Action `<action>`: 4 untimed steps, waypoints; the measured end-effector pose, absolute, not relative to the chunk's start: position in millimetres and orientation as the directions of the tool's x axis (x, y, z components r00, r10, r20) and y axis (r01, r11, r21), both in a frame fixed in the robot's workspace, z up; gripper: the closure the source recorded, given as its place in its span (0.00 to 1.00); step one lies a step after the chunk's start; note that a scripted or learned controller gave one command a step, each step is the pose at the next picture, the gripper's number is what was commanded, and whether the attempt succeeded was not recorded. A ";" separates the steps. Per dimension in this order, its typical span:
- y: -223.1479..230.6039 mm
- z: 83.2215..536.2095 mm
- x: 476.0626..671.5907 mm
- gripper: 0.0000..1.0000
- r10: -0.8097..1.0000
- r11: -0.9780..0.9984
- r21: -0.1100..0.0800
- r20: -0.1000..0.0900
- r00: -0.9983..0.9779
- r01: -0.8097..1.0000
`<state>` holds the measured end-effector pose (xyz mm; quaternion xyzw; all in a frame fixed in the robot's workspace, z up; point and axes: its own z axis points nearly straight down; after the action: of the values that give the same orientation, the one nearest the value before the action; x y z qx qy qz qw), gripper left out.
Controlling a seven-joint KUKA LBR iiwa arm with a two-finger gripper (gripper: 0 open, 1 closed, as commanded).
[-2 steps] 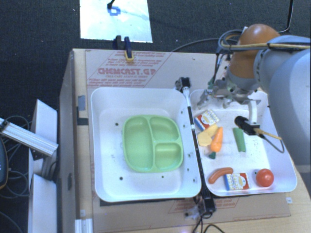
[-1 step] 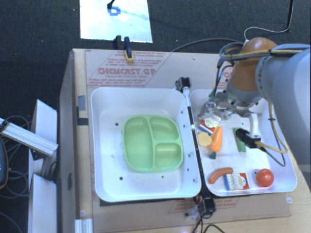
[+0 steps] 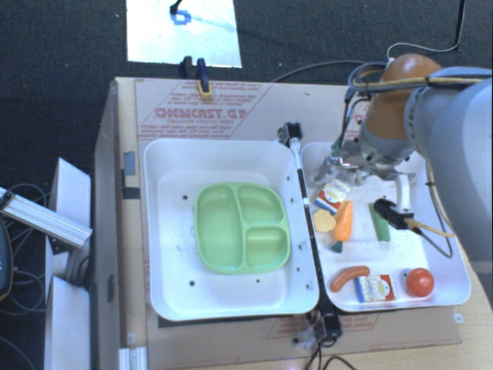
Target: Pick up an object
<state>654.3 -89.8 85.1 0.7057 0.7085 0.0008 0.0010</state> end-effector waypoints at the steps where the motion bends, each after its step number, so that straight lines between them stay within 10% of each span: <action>1: -82.6 85.2 669.3 0.00 1.000 0.004 0.003 0.000 -0.004 1.000; 4: -85.7 85.2 669.3 0.00 1.000 0.004 0.003 0.000 -0.004 1.000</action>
<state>669.3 -85.7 85.2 0.7056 0.7086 0.0011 0.0010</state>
